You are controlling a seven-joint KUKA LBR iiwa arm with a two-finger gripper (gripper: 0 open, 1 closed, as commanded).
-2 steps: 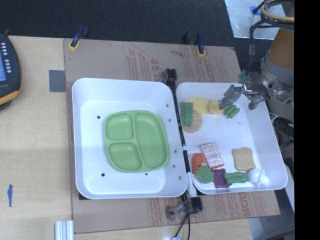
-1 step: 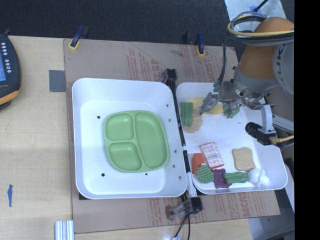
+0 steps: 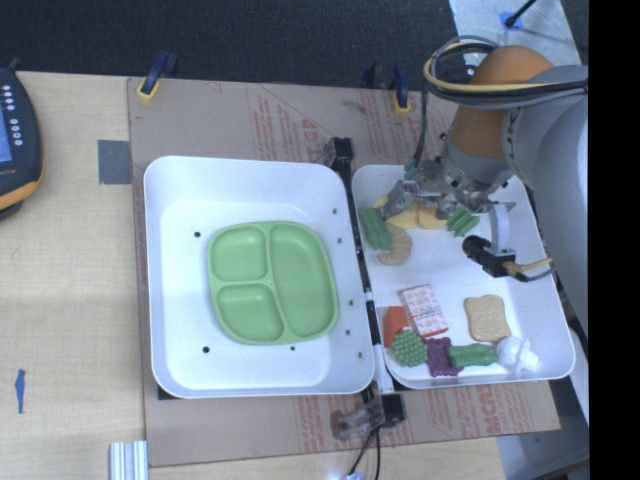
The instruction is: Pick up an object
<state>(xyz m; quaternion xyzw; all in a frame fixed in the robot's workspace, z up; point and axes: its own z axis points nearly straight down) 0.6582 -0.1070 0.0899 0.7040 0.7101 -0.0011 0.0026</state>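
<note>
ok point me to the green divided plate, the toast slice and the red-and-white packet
green divided plate (image 3: 272,282): camera view, on the ridge where its three compartments meet.
toast slice (image 3: 487,318): camera view, middle of its top face.
red-and-white packet (image 3: 423,311): camera view, centre of its printed face.

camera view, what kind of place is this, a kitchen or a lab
Most likely a robot lab bench, not a kitchen: two white bins sit on clamped cardboard, the food looks like toys, and a control pendant lies at the left edge.
</note>
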